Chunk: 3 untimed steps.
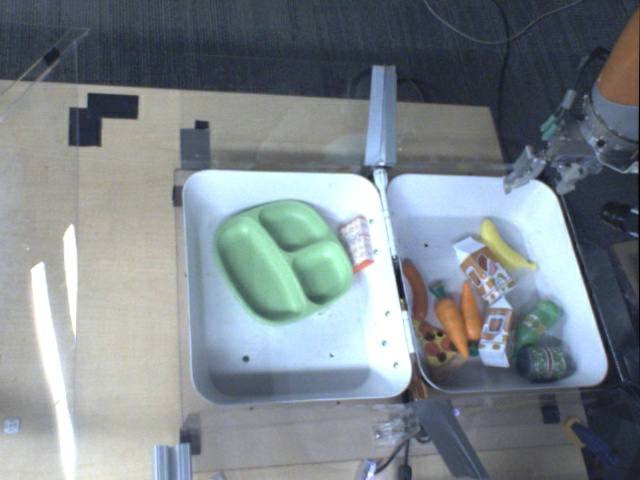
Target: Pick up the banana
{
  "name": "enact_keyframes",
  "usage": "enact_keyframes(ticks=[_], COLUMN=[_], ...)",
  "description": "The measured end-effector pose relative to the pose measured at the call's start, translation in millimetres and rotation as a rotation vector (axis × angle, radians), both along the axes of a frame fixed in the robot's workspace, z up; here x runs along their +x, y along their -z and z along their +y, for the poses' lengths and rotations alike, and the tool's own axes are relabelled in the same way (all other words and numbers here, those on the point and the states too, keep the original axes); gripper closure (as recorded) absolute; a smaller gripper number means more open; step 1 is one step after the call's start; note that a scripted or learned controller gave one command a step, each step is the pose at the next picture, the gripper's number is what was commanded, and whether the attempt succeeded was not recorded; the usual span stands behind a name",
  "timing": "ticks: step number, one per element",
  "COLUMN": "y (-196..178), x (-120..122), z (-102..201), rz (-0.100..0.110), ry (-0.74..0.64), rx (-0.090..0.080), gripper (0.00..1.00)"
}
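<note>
Fingers (541,171) of your arm hang spread apart with nothing between them, just over the far right corner of the right bin (575,268), near its rim. The grey wrist (600,133) with its orange band (620,73) reaches in behind them from the right edge of the bench (120,268).

Your banana (506,245) lies flat in the far half of the right bin, slanting from the far side down toward the right wall, well apart from the fingers. Just beside its near end you have a small white and orange carton (484,273), tilted, close enough that you cannot tell whether the two touch. Toward the near edge sit two carrots (458,320) side by side, with a second carton (496,333) just to their right. A red-brown sausage-like piece (415,288) lies along the bin's left wall. In the near right corner you see a green item (541,319) and a dark round can (545,360) next to each other. A yellow and red piece (437,347) rests at the near edge under the carrots.

In the left bin (200,348), a green divided plate (285,258) sits toward the far side, and a small red and white packet (357,243) lies just beside its right edge, near the wall shared by the bins.
</note>
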<state>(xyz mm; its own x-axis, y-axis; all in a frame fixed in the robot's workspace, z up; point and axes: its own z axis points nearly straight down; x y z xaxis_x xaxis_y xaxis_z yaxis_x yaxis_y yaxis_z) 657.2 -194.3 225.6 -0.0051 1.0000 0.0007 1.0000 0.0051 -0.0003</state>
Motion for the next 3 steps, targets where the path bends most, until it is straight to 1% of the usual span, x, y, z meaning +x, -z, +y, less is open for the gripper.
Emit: enact_keyframes(ticks=[1, 2, 3], y=[128, 140, 129], x=[-25, 11, 16], z=[17, -7, -5], rz=[0.000, 0.011, -0.005], ry=[-0.041, -0.191, -0.197], rx=[0.000, 0.010, 0.002], gripper=[0.00, 0.00, 1.00])
